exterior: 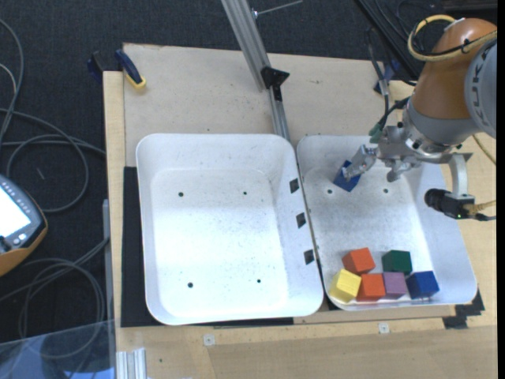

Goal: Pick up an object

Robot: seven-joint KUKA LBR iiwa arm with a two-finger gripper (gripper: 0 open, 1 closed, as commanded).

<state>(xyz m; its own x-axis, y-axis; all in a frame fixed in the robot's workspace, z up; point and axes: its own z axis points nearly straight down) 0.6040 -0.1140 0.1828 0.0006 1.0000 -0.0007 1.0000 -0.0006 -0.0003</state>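
At the far left edge a tablet-like device (14,219) with a lit screen lies on the dark floor among loose black cables (47,164). The wooden bench (197,93) begins just right of it, with a blue and yellow clamp (130,68) on its far left corner. The left bin (158,152) sits on the bench, its white floor speckled with fine dark marks and a few small dark holes. A slanted metal pole (246,30) comes down from the top and meets the bench just behind the seam where the two bins touch. Along that seam three small black tabs (301,220) stand on the shared wall. The right bin (442,243) holds a cluster of cubes in its near corner: a yellow cube (345,283) furthest left, an orange cube (359,260) behind it, a second orange cube (372,286) beside the yellow one, then a purple cube (394,283), a green cube (397,260) behind that, and a blue cube (423,283) at the right end, all packed close or touching. Well apart from them, in the far part of the same bin, the gripper (353,170) hangs tilted with a small blue block (346,180) pinched between its fingers, the block slanted and just above the bin floor. The grey arm with its orange band (446,69) reaches in from the right behind it.
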